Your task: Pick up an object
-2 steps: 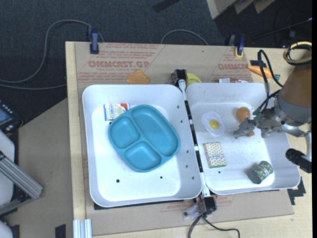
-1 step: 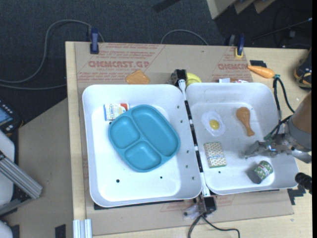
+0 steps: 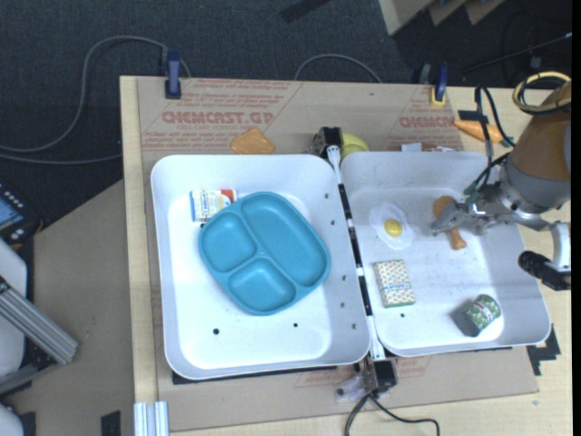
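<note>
Camera view. The pincer (image 3: 451, 223) sits low in the right bin (image 3: 508, 330), at its upper middle, with the grey arm (image 3: 536, 166) and its orange band reaching in from the right. Its dark fingers splay toward a small orange-brown piece (image 3: 443, 207) and an orange stub (image 3: 458, 240) just beside them; I cannot tell whether the fingers are spread or closed, nor whether either piece lies between them. I judge the pick as not yet secured: nothing is seen lifted clear of the bin floor, so closing and raising are left.

Candidate objects in the same bin: a toy fried egg (image 3: 392, 227) near the pincer's left, a patterned flat packet (image 3: 394, 282) below it, and a small green can (image 3: 478, 314) on its side toward the lower right. These lie apart and should not crowd the pincer.

The left bin (image 3: 182, 334) holds a blue divided plate (image 3: 262, 252) overlapping a small card box (image 3: 211, 203). On the bench (image 3: 145, 243), behind the bins, lie an orange scrap (image 3: 252, 141) and a yellow item (image 3: 352, 143).
</note>
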Controlling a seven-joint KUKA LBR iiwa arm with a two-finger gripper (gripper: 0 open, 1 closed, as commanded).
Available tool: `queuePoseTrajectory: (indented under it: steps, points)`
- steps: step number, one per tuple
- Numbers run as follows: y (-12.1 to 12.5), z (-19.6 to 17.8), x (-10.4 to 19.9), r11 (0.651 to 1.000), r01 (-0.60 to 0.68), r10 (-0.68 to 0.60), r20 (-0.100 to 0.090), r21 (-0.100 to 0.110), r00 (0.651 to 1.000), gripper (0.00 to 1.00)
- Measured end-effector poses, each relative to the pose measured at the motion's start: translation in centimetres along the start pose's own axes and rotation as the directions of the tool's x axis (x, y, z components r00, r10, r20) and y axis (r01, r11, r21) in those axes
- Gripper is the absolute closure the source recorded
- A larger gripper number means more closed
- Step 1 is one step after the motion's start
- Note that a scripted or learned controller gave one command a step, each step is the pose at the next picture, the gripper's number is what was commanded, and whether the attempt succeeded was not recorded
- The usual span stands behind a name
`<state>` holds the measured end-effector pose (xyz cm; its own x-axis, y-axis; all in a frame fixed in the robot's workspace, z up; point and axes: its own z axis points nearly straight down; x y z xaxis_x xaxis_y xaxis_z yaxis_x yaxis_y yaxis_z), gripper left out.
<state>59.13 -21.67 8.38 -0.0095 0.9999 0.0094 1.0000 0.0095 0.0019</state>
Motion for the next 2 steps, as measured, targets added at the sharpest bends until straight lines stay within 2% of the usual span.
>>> queuePoseTrajectory:
  steps: [1, 2]
  points:
    - [-0.3, -1.2, -0.3, 1.000, -0.004, 0.004, 0.008, -0.002, 1.000, 1.00]
    - [-1.0, -5.7, 6.6, 1.000, -0.003, 0.003, 0.008, 0.000, 1.000, 1.00]
